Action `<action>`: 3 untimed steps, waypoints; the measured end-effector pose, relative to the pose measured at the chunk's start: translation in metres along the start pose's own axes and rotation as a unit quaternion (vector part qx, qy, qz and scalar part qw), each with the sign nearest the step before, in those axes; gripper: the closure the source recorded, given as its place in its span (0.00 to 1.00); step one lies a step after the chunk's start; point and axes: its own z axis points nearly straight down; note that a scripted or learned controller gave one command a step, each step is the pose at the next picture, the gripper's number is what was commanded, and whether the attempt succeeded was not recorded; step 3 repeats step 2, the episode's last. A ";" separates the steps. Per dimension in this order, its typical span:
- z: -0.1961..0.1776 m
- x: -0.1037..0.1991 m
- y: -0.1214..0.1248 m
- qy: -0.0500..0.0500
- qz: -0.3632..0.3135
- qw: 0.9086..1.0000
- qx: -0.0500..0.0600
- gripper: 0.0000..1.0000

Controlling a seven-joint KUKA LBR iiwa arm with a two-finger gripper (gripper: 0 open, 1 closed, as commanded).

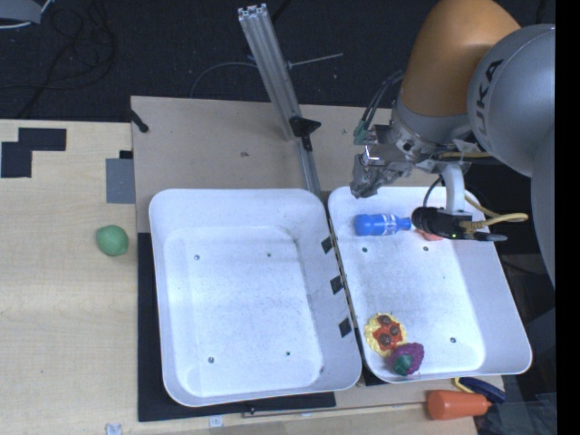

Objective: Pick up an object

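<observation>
Blue bottle (381,224) lies just below my gripper (367,185), inside the right bin (471,333); whether I'm spread or closed, I cannot tell. I'd drop straight down and straddle its middle. Farther off sit the yellow toy (385,332) and purple one (407,359).

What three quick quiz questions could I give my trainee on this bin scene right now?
1. True or false: the blue bottle lies in the right bin.
2. Which thing lies outside both bins: A) green ball B) yellow toy C) blue bottle?
3. The gripper hangs above which end of the right bin, far or near?

Key: 1 true; 2 A; 3 far.
</observation>
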 end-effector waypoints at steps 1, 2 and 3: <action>0.009 0.041 0.009 0.000 0.001 1.000 0.001 1.00; 0.012 0.092 0.021 -0.001 0.001 1.000 0.000 1.00; 0.012 0.092 0.021 -0.001 0.001 1.000 0.000 1.00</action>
